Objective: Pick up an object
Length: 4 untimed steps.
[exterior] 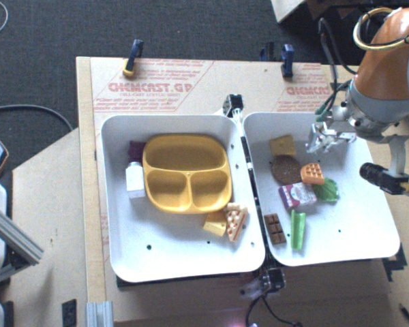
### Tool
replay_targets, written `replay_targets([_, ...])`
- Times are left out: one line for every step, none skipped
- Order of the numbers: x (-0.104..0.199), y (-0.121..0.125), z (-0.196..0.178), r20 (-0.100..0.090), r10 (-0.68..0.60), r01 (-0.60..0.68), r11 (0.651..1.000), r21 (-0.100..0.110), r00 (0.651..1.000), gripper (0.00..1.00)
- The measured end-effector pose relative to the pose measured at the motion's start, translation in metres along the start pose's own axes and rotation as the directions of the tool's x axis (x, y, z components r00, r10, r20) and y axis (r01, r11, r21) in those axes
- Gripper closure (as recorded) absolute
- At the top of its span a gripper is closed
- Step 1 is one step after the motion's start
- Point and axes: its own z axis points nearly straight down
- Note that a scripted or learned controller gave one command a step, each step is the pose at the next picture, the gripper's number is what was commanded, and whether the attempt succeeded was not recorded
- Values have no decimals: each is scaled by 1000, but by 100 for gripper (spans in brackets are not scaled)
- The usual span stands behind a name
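My gripper point(322, 140) hangs over the upper part of the right bin point(368, 230), with the grey and orange arm reaching in from the right. Just left of it lies a tan square point(282, 144). Below it sit an orange waffle point(312, 174) and a brown round cookie point(285, 169). Further down are a purple packet point(297, 195), a green leafy piece point(327, 190), a green stick point(298, 229) and a chocolate bar point(275, 228). I see nothing held in the gripper.
The left bin point(123, 244) holds a yellow divided plate point(187, 172), a white bottle point(135, 180), a dark purple item point(136, 148), a pizza slice point(235, 222) and a cheese wedge point(215, 227). Clamps point(132, 58) point(287, 60) stand at the board's back edge.
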Motion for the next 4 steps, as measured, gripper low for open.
replay_targets([14,-47,5,0,1,-1,1000,0,1000,100])
replay_targets([31,-93,-17,-1,0,0,1000,-1,1000,100])
replay_targets([35,-100,-2,0,1,-1,1000,-1,1000,100])
replay_targets([35,-108,-2,0,0,0,1000,-1,1000,100])
